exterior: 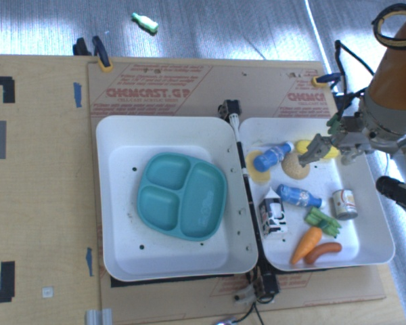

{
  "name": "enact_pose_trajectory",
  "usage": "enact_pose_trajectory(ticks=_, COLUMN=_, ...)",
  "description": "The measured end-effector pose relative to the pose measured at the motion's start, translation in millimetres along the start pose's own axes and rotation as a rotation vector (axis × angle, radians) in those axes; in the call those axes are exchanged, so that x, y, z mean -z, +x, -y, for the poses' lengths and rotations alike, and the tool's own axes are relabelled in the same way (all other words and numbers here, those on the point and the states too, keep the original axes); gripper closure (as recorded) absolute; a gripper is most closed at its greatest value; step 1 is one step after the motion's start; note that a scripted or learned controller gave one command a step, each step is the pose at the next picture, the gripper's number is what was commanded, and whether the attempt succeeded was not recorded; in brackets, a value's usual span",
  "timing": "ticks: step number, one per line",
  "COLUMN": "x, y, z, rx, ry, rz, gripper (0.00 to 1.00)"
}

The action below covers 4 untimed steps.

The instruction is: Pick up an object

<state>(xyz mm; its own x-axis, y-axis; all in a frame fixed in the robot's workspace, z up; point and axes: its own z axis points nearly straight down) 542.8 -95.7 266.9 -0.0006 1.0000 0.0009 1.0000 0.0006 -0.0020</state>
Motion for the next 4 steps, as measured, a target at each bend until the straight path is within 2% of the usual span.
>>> enact_pose_trajectory(ticks=1, x=-138.3, y=4.0, z=16.9, rx=-0.211, ry=0.0, rz=0.0, gripper=0.0)
enact_pose_trajectory(ticks=2, x=-165.0, y=-10.8, z=7.7, rx=-0.028, ry=-0.003, rz=0.001, gripper=0.0)
enact_pose_trajectory(ticks=3, x=-155.4, y=-11.0, z=7.4, rx=-0.03, ry=-0.005, rz=0.002, gripper=1.0)
enact_pose_trajectory(ticks=4, x=-49.3, y=31.6, z=29.3, rx=-0.169, ry=-0.003, rz=0.001, gripper=1.0)
